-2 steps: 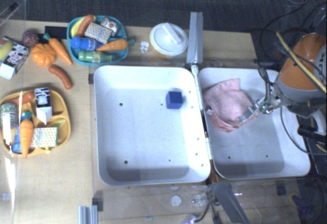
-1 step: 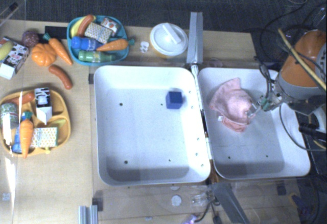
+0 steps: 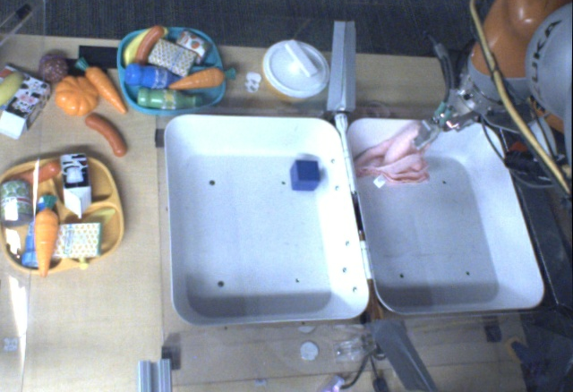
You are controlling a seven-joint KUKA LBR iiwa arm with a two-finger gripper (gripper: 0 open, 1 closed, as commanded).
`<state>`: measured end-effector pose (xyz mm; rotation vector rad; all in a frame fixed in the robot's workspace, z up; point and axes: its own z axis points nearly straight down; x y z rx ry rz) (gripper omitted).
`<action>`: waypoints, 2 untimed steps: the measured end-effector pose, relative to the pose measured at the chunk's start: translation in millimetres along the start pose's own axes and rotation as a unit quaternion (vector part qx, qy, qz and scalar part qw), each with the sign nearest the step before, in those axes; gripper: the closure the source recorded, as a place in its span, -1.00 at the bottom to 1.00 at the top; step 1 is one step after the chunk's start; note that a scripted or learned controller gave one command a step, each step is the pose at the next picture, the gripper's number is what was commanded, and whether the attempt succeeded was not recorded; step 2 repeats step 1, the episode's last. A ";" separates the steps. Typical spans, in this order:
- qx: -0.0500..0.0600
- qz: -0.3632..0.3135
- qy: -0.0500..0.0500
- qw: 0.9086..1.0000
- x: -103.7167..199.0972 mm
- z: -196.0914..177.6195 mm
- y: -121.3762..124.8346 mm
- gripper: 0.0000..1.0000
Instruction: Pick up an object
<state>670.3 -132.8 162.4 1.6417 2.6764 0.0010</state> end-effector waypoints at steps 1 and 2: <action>0.000 -0.002 0.000 1.000 79.1 -20.2 40.0 1.00; 0.000 -0.002 0.000 1.000 79.1 -20.2 40.0 1.00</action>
